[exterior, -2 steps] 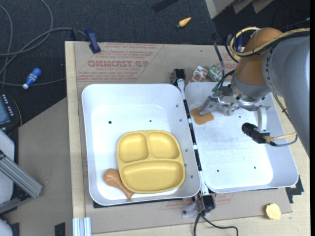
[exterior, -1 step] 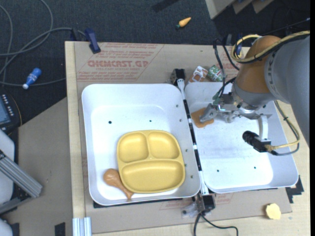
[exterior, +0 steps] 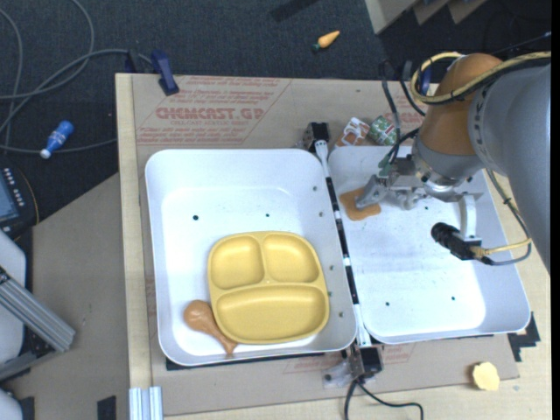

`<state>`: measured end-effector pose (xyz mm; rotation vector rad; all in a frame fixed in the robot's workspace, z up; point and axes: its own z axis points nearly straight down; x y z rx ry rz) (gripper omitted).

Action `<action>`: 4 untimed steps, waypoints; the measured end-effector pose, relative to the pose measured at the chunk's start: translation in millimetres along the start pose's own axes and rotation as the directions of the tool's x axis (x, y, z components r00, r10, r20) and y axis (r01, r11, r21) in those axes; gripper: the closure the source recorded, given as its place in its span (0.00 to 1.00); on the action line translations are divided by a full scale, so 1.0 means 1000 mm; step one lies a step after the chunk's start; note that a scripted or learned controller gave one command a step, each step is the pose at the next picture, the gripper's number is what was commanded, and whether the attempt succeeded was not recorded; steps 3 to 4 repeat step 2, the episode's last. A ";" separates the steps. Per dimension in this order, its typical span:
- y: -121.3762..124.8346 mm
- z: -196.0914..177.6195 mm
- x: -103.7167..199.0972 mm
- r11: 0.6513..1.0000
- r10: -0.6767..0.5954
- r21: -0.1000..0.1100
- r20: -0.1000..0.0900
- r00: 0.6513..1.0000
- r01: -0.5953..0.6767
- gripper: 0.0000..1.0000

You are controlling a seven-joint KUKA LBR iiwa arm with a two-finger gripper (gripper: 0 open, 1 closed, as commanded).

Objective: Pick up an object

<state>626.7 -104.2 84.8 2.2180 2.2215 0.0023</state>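
Claw (exterior: 372,195) near board (exterior: 210,108) printed "CHEMCAST GP".

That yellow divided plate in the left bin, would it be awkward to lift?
The yellow divided plate looks like rigid moulded plastic, so probably stiff and light. It lies flat and wide, so unlikely to roll or tip. Its smooth, rounded rim may slip from narrow fingers.

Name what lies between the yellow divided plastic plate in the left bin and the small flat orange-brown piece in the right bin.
In the camera view, bare white bin floor, then the two bins' adjoining rims, separate the yellow divided plastic plate from the orange-brown piece.
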 end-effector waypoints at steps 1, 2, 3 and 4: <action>0.012 0.000 -0.043 1.000 0.004 -0.001 0.002 1.000 -0.004 0.00; 0.017 0.000 0.003 1.000 -0.003 0.003 -0.002 1.000 0.003 0.00; 0.017 0.000 0.003 1.000 -0.003 0.003 -0.002 1.000 0.003 0.00; 0.017 0.000 0.003 1.000 -0.003 0.003 -0.002 1.000 0.003 0.00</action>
